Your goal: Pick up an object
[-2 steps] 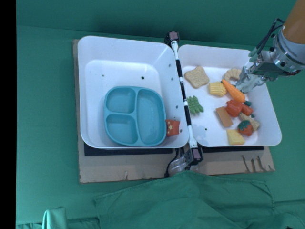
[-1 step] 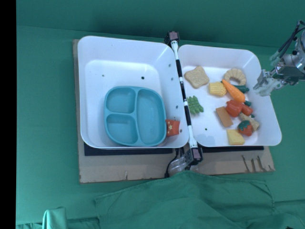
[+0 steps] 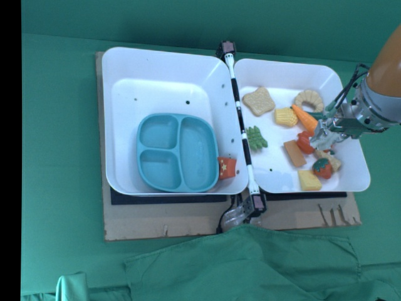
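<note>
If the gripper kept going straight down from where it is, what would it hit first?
Probably the small red toy right under the gripper in the right bin, beside the orange block. Depth is hard to judge from this slant.

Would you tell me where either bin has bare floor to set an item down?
Left bin: bare along the back, behind the tray. Right bin: bare at front left, between the green piece and the yellow block. It is crowded at the right, around the tool.

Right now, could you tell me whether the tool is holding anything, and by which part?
It cannot be told. The tool is low in the right white bin, over a small red toy piece, but no grip is visible.
</note>
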Controlling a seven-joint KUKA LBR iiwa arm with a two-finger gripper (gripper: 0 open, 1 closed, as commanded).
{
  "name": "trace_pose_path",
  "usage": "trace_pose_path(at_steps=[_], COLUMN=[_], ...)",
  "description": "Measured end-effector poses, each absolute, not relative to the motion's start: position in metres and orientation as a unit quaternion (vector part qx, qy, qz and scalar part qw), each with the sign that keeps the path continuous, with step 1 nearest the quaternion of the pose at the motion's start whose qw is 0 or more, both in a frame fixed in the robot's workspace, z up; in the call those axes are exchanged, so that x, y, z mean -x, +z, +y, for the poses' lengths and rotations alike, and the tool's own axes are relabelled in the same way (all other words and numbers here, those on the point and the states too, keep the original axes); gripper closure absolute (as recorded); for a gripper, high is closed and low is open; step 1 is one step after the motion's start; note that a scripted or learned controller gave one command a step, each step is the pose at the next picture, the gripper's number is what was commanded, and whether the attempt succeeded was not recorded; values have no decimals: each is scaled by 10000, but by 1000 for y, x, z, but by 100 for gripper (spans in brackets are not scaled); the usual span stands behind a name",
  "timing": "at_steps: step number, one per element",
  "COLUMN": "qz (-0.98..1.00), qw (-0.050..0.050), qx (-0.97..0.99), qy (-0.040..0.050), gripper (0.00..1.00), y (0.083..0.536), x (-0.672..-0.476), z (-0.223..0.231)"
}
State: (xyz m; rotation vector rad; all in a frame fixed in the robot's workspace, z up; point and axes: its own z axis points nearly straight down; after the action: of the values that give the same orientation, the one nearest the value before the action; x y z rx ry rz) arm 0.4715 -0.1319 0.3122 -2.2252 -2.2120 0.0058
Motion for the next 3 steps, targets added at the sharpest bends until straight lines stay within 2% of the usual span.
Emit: trace_pose_path(at_steps=[1,2,3], qz=[-7082,-7072,-7051], qw=[-27,-72,-33], qx=[7060,7069,7091], qy=[-15,-54,-15], gripper=[100,100,100], y=[277,382,380], x=[-550,-581,-574], z=[-84,-73,-96])
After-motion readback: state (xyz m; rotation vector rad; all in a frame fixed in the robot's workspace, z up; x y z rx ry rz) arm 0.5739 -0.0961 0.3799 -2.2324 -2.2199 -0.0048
